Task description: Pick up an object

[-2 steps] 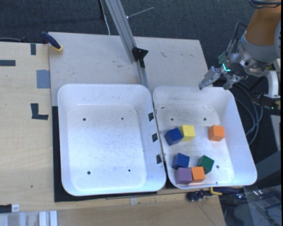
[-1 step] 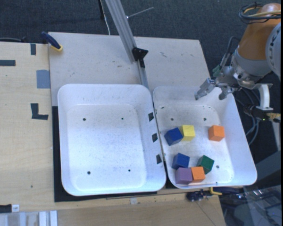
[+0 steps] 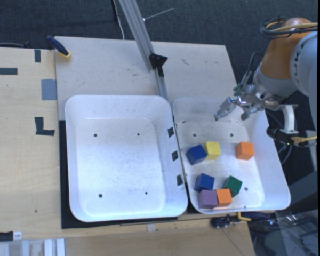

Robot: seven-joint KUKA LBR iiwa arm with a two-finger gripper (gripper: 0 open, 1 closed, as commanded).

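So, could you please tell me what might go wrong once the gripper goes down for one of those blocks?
The purple block, an orange block and the green block are packed together, so fingers may not fit between them. The yellow block touches a blue block; grabbing one could push the other. The gripper hovers over the right bin's far end, away from every block.

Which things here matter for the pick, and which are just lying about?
For the pick: gripper, right bin, blue blocks, yellow block, orange blocks, green block, purple block.

Lying about: left bin, metal rail, blue-and-yellow tool.
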